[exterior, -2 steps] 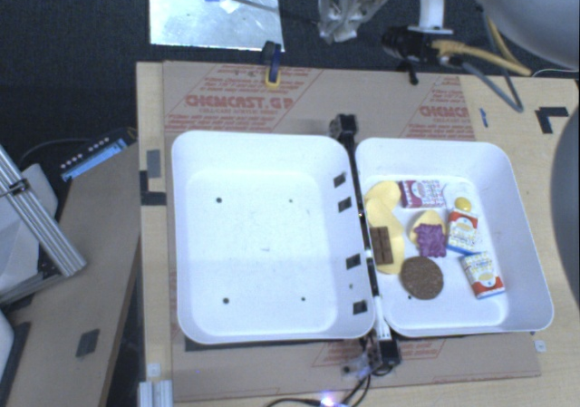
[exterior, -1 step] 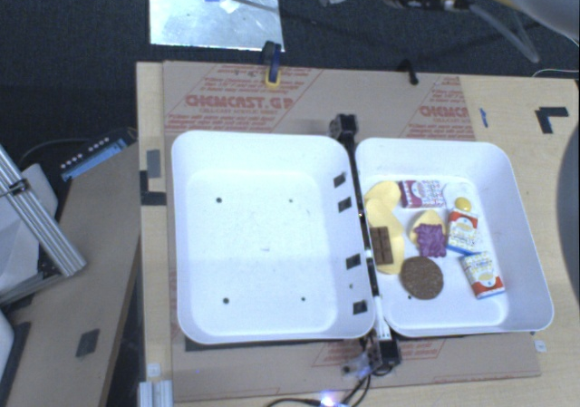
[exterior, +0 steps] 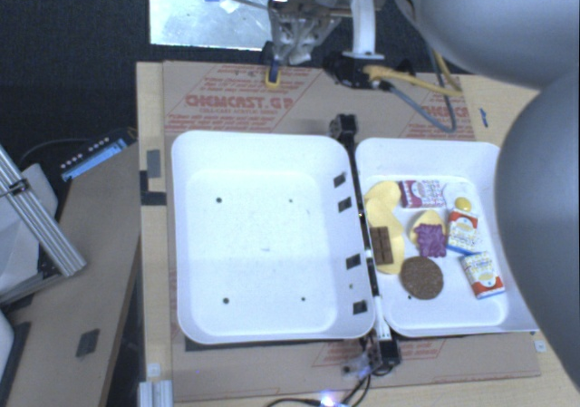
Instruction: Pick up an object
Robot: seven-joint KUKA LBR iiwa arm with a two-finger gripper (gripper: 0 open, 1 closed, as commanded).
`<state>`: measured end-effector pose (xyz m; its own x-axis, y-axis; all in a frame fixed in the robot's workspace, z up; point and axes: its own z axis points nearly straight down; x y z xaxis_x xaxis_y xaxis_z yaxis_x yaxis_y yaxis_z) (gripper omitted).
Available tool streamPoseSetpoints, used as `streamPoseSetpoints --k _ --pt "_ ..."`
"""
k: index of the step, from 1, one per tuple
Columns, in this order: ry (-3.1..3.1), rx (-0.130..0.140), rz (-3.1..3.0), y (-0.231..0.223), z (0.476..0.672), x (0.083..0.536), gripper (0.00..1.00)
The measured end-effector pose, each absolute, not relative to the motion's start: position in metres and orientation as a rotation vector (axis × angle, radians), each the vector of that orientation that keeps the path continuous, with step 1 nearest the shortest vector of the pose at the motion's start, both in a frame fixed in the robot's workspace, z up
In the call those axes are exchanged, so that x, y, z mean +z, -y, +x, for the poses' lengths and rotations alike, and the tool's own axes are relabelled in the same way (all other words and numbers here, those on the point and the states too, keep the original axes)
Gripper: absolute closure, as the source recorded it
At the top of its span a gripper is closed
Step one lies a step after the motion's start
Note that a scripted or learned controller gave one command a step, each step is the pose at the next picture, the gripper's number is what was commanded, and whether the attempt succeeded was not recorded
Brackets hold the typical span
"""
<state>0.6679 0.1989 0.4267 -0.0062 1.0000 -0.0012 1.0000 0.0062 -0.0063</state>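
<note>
Several small items lie in the right bin [exterior: 485, 160]. A yellow banana-like piece [exterior: 384, 204] lies at its left side with a brown bar [exterior: 381, 240] on it. A round brown cookie [exterior: 422, 277] sits near the front. A purple packet [exterior: 430, 239], a maroon and white box [exterior: 422, 192], a yellow and white carton [exterior: 463, 231] and an orange and white carton [exterior: 483, 274] lie around it. My gripper [exterior: 292, 44] hangs high beyond the far edge of the bins, over the cardboard, far from all items. Nothing shows under it.
The left bin [exterior: 208, 160] stands beside the right one, joined by a black-clipped divider [exterior: 361, 233]. The grey arm [exterior: 489, 6] fills the upper right and right edge. A small yellow marker [exterior: 272, 77] sits on the cardboard base [exterior: 236, 101].
</note>
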Motion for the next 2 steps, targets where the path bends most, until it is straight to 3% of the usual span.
streamPoseSetpoints --k 2 --pt "2.229 -0.008 -2.217 -0.234 0.667 0.509 1.00"
